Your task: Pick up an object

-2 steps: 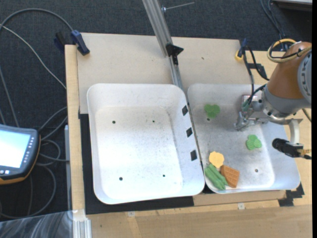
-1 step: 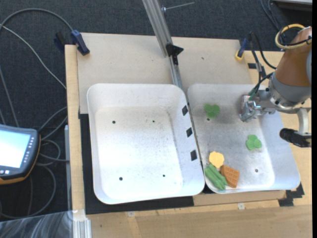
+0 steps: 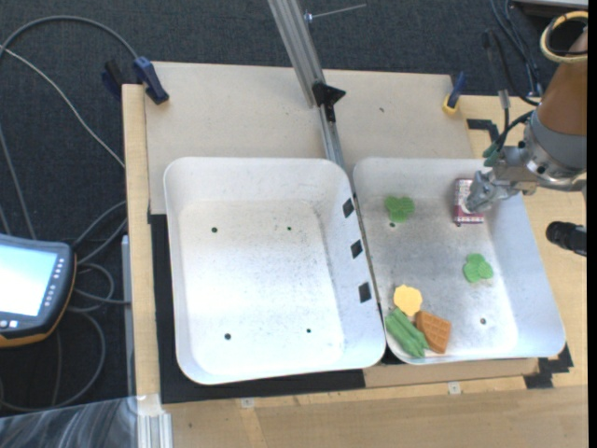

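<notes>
Over the right bin's far right corner: the end effector (image 3: 484,190) hung low, just beside a small pink-and-white block (image 3: 466,203).
End effector state: I could not tell how far apart it was set; nothing showed held in it.
Step in hand: seemingly the approach to that block.
Other pieces: two green ones (image 3: 399,208) (image 3: 478,269) mid-bin; yellow (image 3: 408,299), green (image 3: 405,331) and orange (image 3: 434,330) pieces clustered at the near edge.
Next move: probably settling squarely over the block, then closing.
</notes>
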`<state>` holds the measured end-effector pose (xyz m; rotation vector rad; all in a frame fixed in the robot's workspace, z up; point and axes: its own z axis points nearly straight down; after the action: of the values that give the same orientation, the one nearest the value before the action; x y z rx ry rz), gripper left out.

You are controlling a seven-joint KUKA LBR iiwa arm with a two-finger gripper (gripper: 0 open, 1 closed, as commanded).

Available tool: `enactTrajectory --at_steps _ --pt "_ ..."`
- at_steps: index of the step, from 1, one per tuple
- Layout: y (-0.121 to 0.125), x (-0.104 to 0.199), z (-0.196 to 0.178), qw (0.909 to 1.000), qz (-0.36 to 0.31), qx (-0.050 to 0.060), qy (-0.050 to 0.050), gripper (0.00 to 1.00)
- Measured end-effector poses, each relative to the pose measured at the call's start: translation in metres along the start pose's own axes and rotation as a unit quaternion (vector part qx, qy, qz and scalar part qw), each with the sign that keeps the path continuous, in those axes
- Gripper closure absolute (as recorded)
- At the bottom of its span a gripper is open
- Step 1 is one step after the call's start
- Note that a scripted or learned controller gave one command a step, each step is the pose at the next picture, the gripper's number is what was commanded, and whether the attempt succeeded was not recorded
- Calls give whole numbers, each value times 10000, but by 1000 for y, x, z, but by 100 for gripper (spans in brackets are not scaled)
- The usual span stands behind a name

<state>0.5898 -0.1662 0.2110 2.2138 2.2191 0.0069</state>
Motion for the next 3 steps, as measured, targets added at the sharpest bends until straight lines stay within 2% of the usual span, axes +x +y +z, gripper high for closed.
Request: enactTrajectory --at_steps 1,2,3 --pt "2 0 -55 10000 4 -2 -2 100" --pt "6 46 -43 10000 -15 50 20 100" --pt "7 101 -51 10000 -22 44 28 100"
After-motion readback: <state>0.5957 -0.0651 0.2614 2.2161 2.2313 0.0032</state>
